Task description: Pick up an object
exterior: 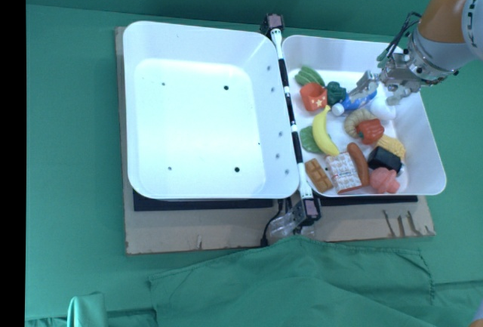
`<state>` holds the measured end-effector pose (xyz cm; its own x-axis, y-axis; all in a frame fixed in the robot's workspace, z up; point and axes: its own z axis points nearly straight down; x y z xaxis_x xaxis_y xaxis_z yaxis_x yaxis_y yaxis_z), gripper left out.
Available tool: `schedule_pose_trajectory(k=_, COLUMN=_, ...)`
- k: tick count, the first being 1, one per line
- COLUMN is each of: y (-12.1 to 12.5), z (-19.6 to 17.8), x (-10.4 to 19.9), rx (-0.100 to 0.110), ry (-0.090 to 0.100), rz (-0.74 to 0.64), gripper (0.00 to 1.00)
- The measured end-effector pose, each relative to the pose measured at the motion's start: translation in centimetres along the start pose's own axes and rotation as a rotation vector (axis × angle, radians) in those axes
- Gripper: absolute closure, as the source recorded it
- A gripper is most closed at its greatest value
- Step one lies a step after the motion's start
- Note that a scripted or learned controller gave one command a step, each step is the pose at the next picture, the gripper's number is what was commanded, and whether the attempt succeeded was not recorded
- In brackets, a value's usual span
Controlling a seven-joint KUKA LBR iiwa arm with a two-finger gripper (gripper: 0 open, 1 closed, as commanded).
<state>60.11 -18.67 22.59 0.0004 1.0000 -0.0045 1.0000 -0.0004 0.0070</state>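
Note:
The right bin [423, 138] holds several toy foods: a yellow banana [324, 134], a red cup [313, 97], a blue-and-white bottle [355, 100], a red pepper [370, 131], a sausage [358, 163] and a printed packet [343, 172]. My gripper [380, 89] hangs over the bin's upper right part, just above and to the right of the bottle. Its fingers stand apart, open, and I see nothing gripped between them. A white object [383, 109] lies right below the gripper.
The left bin [200, 118] lies beside the right one, with a black-and-white bar [287, 103] between them. Both rest on a cardboard sheet [204, 236] on green cloth. A fold of cloth [302, 280] lies in front.

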Motion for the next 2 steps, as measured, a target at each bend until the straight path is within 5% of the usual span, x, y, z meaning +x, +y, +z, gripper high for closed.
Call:
schedule_pose_trajectory(k=1, y=0.0, z=-1.9, x=-0.3, rx=-0.013, ry=-0.005, rz=0.005, gripper=1.0)
schedule_pose_trajectory(k=2, y=7.7, z=-7.9, x=4.6, rx=-0.009, ry=0.001, rz=-0.004, gripper=1.0)
